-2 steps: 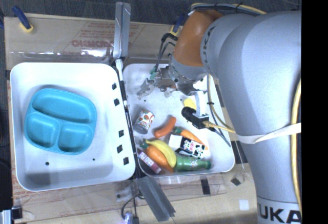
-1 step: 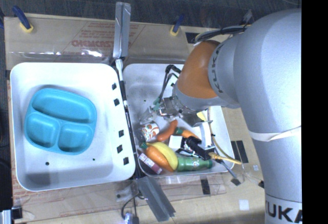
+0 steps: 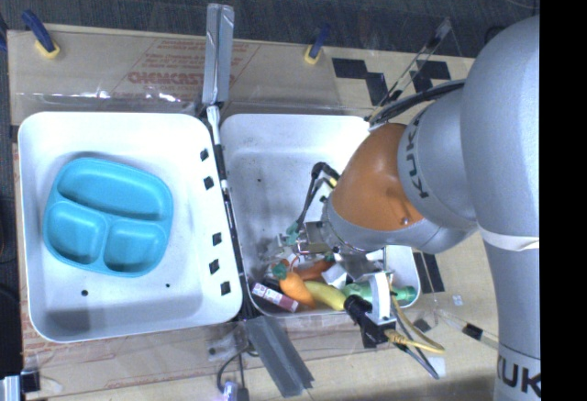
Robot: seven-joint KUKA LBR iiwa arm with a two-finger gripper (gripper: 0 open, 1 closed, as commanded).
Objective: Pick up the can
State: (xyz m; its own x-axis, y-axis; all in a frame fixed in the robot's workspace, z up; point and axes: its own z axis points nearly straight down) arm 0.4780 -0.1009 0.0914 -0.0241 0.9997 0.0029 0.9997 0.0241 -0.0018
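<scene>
A small dark can (image 3: 274,296) with a reddish end lies on its side in the front left corner of the right bin (image 3: 266,151). Beside it sit an orange carrot-like piece (image 3: 295,286) and a yellow banana-like piece (image 3: 326,295). My gripper (image 3: 309,248) hangs low over this pile, just behind and to the right of the can, mostly covered by the orange wrist band (image 3: 376,188). I see nothing clearly held in it.
A green and white object (image 3: 383,291) lies at the front right of the right bin. The left bin (image 3: 55,317) holds a blue divided tray (image 3: 108,214). A metal divider (image 3: 217,55) stands between the bins at the back.
</scene>
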